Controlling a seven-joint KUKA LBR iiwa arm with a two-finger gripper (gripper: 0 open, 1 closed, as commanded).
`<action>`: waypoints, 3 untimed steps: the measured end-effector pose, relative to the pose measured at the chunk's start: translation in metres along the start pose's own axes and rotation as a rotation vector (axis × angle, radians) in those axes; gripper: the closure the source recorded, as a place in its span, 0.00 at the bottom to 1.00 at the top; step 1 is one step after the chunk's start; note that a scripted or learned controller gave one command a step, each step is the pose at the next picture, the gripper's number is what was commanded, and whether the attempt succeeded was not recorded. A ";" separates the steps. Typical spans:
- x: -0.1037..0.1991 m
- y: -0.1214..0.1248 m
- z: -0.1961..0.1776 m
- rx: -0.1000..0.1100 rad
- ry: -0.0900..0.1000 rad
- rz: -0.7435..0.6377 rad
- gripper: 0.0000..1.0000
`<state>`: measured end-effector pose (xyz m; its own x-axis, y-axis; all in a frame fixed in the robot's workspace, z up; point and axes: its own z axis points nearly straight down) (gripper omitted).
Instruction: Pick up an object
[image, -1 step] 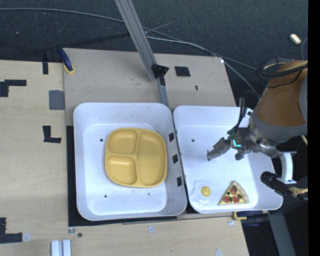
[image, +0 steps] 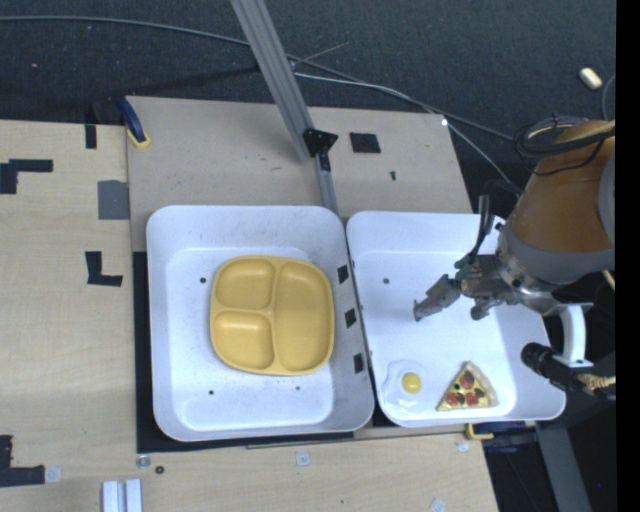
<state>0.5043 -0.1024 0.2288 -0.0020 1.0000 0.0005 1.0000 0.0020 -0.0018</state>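
Arm (image: 560, 215) comes in from the right, over the right bin (image: 400, 240). Left bin (image: 170, 300) has a yellow divided plate (image: 271, 314) sitting in its middle. Gripper (image: 452, 303) hangs above the right bin's centre, jaws spread apart, nothing between them. Near the right bin's front edge: pizza slice toy (image: 467, 388), and just left of it a fried egg toy (image: 407, 384). Both are apart from the gripper.

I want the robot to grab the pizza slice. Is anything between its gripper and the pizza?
No. The camera view shows just bare white bin floor between the gripper and the pizza slice.
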 end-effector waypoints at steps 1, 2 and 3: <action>-0.006 -0.006 0.061 0.006 0.000 0.002 0.00; -0.006 -0.006 0.105 0.006 0.000 0.002 0.00; -0.006 -0.006 0.144 -0.002 -0.002 0.002 0.00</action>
<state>0.4978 -0.1086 0.0846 0.0005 1.0000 -0.0019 1.0000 -0.0005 0.0000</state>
